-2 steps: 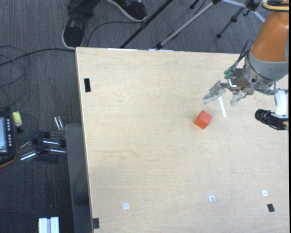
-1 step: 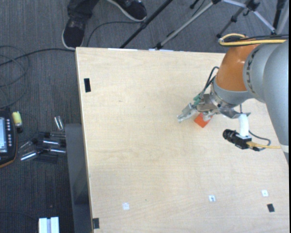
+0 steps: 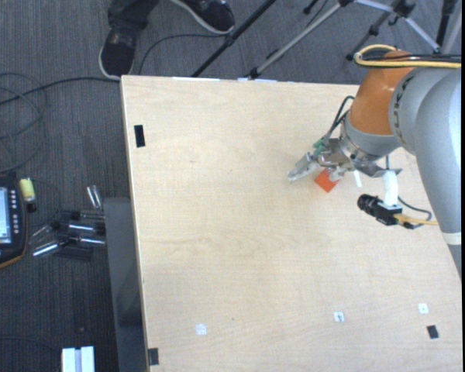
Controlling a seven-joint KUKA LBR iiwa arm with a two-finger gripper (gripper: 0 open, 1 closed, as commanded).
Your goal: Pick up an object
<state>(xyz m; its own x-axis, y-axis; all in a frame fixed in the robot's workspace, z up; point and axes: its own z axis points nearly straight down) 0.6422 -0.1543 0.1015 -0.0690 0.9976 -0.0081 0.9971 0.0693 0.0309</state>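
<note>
A small orange-red block point(image 3: 325, 181) lies on the pale wooden board point(image 3: 232, 231), in its right half. My gripper point(image 3: 314, 169) hangs right over the block and juts out to the left from the orange-banded wrist point(image 3: 376, 103). The block's upper edge is tucked under the gripper body, and I cannot make out whether it is gripped or just lying on the board beneath it.
A black part with a yellow cable point(image 3: 381, 209) hangs off the arm just right of the block. Small white tags point(image 3: 339, 316) and black tape marks point(image 3: 139, 136) dot the board. A person's shoes point(image 3: 118, 51) stand past the far edge; a teach pendant point(image 3: 0, 219) lies on the floor to the left.
</note>
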